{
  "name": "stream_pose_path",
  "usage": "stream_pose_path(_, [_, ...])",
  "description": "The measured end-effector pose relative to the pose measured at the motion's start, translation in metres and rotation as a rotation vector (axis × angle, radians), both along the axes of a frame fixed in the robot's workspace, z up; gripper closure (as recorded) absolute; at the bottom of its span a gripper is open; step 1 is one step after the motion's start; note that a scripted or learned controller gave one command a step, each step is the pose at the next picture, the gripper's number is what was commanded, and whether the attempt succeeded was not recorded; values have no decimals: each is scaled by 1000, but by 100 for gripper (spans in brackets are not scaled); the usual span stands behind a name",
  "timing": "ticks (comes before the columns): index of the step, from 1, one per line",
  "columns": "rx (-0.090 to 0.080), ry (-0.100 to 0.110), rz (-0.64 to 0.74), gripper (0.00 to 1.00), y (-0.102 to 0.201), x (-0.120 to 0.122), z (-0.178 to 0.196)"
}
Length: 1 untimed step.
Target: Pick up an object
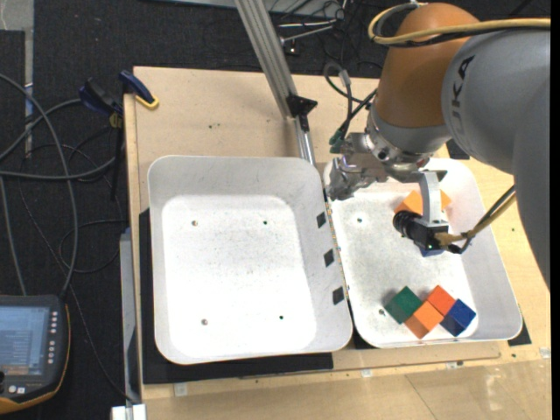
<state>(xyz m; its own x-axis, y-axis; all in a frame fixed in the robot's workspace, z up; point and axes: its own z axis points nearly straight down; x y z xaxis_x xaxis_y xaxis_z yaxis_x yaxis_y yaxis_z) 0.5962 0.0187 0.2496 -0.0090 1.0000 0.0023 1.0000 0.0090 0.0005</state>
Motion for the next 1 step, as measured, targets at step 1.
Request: stream_pose_path(1, [-1, 1, -1, 100, 44, -6, -6])
